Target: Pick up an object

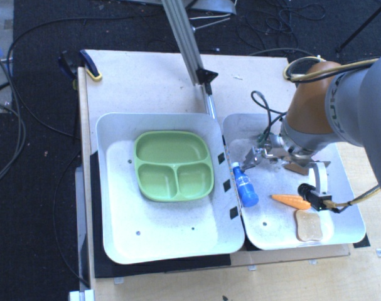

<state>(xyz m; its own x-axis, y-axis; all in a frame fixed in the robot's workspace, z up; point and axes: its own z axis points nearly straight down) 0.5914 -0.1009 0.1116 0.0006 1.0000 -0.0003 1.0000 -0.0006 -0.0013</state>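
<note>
In the right bin (341,234) a blue bottle (245,187) lies along the left wall. An orange carrot (290,200) lies near the middle, and a tan bread slice (309,225) rests toward the front. A brown object (297,167) peeks out from under the wrist. My gripper (253,157) hangs low over the bin's back left part, just above and right of the bottle's cap end. Nothing shows between its fingers.
A green divided plate (174,165) sits in the left bin (115,231). A slanted metal pole (184,36) crosses the back of the bench, ending between the bins. The arm covers the right bin's back right corner.
</note>
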